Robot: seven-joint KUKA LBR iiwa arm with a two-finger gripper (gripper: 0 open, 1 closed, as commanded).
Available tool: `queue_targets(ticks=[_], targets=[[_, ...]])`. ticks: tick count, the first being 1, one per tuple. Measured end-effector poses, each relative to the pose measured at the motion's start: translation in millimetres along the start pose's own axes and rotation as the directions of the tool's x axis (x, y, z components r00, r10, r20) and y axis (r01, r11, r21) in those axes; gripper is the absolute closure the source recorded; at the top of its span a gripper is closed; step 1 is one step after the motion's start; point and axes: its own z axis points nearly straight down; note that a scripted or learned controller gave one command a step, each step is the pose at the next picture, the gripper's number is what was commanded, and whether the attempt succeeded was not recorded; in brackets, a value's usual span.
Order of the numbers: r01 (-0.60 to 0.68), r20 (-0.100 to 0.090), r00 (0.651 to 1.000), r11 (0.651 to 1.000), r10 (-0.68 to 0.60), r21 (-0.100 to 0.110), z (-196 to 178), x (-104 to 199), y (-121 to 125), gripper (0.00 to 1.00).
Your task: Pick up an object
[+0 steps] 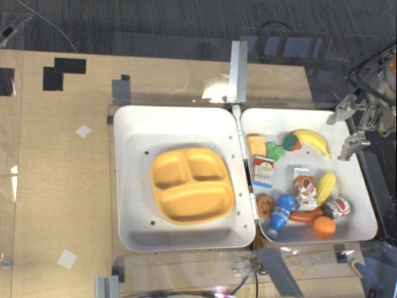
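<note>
The surface [56, 185] is light wood with a clear sheet laid over it; black square markings sit near its far left corner, and small pale tags lie on its left half. Beyond the far edge of the surface, the floor [155, 11] is dark grey carpet. Two white bins stand side by side at the middle and right of the surface, divided by a metal bar [239, 73] that rises at the far edge. The left bin [133, 141] holds a yellow compartment tray [191, 185] lying flat near its centre. The right bin [366, 197] holds the small items: a banana [313, 141] near its far right corner, a green and red toy [290, 143] just beside it, a yellow block [256, 144], a red and white carton [263, 171], a corn cob [325, 188], a blue bottle [280, 213] near the near left corner, a sausage [305, 215], an orange [324, 226] and a can [338, 208]. The claw [356, 129] hangs above the far right edge of the right bin, apart from every item; whether its fingers stand wide or narrow cannot be told.
</note>
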Motion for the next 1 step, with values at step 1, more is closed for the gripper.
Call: queue_targets(ticks=[1], targets=[[0.269,-0.002,0.963,0.963,-0.269,-0.002,62.1,-5.9,0.9,0.00]])
